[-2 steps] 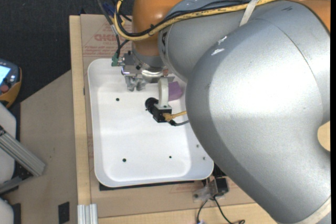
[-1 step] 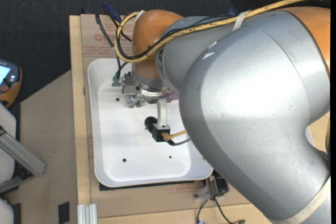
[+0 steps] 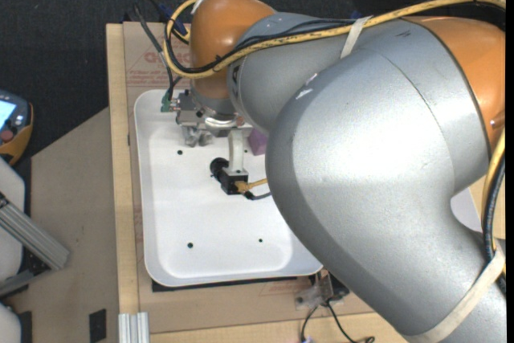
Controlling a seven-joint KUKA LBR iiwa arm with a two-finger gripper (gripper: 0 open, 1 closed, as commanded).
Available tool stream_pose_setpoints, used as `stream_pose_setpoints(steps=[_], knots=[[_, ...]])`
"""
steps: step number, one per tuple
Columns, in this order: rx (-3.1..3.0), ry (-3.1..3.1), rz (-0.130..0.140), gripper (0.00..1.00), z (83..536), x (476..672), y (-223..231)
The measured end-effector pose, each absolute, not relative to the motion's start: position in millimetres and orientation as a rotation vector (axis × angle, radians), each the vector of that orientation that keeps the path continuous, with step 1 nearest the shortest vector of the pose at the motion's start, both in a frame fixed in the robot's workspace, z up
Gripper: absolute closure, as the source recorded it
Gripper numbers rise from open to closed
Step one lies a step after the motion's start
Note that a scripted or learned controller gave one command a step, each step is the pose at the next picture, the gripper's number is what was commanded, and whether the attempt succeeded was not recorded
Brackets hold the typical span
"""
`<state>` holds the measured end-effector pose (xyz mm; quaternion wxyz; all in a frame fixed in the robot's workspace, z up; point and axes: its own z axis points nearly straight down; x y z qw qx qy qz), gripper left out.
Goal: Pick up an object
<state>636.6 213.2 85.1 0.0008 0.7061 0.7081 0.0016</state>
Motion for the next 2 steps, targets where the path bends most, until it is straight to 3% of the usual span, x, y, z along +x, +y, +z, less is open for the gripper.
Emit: stream_pose_setpoints(steps=[1, 2], knots=[[2.226, 2.222, -0.007, 1.0, 112, 579.9, 208], [2.225, 2.22, -0.001, 1.0, 84, 525.9, 203]])
